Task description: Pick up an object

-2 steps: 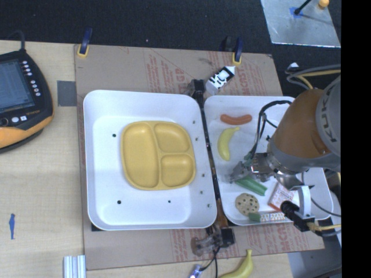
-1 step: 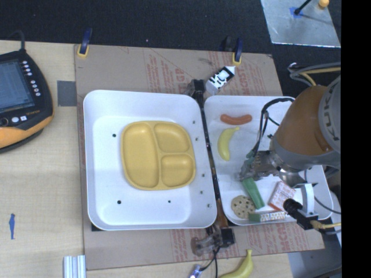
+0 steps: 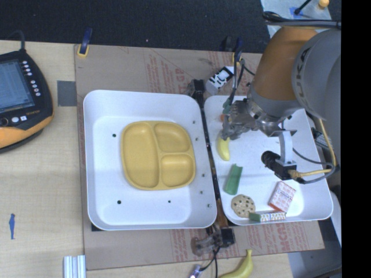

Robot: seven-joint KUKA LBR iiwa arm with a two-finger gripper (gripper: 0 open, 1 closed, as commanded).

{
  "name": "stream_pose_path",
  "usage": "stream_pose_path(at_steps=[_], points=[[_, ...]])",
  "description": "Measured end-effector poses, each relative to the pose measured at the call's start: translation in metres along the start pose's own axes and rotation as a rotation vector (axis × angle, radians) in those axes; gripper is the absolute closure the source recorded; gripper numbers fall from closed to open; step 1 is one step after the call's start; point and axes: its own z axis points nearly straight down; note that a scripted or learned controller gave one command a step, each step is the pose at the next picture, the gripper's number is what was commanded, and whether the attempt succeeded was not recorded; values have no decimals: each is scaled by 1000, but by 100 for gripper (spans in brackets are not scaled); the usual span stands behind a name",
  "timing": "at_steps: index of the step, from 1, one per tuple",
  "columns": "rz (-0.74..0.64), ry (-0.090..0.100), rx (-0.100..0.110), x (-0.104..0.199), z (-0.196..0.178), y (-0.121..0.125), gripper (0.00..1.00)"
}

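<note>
Looking down at a slant, the camera view takes in two white bins side by side on the counter (image 3: 46,172). The left bin (image 3: 101,155) carries a yellow divided plate (image 3: 156,154). The right bin (image 3: 316,204) carries a small yellow banana (image 3: 223,149), a green block (image 3: 233,178), a cookie (image 3: 243,204), a small red-and-white box (image 3: 282,196) and a slim flat packet (image 3: 268,216) at the near rim.

The gripper (image 3: 235,126) is seen low over the far left corner of the right bin, arm reaching in from the right. Whether it is open or closed cannot be told; the tip is dark and cluttered with cables. Nothing is seen held.

The banana is taken as the likely target, being nearest. It lies just beside the gripper tip, on the near side of it, close to the bin's left wall. Its long axis runs roughly far-to-near with a slight curve; the upper end points toward the gripper, the lower end toward the green block. Contact between tip and banana cannot be confirmed. A short move toward the near side, closing across the banana's short axis, is judged to be needed.

Outside the bins, a second banana (image 3: 242,266) lies on the counter's near edge and a tablet controller (image 3: 20,97) sits at left.
</note>
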Motion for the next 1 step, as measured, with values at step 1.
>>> stream_pose_path(at_steps=[1], points=[[1,0,1,-1,0,0,0]])
